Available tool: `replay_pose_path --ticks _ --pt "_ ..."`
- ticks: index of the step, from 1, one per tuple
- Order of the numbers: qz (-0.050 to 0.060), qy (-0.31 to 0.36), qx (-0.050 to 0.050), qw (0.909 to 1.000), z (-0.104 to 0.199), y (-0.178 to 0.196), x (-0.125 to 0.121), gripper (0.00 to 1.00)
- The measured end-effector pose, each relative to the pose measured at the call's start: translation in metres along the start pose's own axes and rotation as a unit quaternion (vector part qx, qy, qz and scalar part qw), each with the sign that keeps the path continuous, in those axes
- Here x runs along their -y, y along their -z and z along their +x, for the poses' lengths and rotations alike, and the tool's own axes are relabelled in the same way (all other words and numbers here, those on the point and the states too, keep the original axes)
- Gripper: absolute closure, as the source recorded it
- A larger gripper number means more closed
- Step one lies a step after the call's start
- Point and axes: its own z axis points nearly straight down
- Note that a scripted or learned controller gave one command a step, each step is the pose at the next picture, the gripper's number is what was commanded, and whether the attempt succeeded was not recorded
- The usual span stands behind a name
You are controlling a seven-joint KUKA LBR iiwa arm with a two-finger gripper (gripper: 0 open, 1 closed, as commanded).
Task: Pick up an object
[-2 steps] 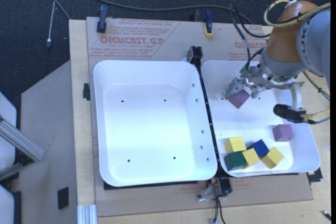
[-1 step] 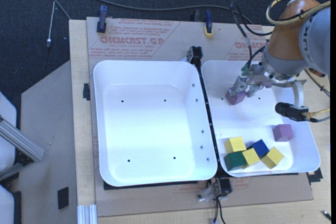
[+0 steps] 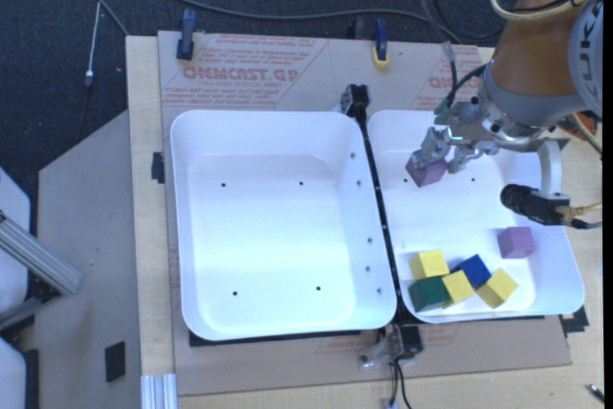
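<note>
The left bin (image 3: 273, 225) is sitting with its smooth, glossy white plastic floor bare, a shallow tray with rounded corners and a few small dark dots on the bottom. It is touching the right bin (image 3: 479, 215) along a dark seam, and both are resting on a flat brown board (image 3: 249, 72) printed with red lettering and held by blue and yellow clamps at the far edge.

Just right of the seam, in the upper part of the right bin, the gripper (image 3: 439, 156) is reaching in from the right and closing around a purple block (image 3: 426, 170): the block is showing between the metal fingers, tilted, with its lower edge hanging below them. Whether it is lifted clear of the floor or touching it, I cannot tell. The grasp stage appears to be under way or just made; the next move calls for a straight lift, slow enough that the tilted block is not slipping from a hold that looks to be on its upper part only.

Toward the near edge, a cluster of small matte cubes is lying close together: a yellow block (image 3: 428, 263), a green block (image 3: 430, 292), a blue block (image 3: 471, 268) and two more yellow ones. Farther right, apart from them, a second, paler purple block (image 3: 516, 242) is sitting alone.
</note>
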Motion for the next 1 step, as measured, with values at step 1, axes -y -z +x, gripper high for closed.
replay_pose_path --ticks 1 --pt "0.005 0.0 0.0 1.0 0.0621 -0.0474 0.0062 1.0"
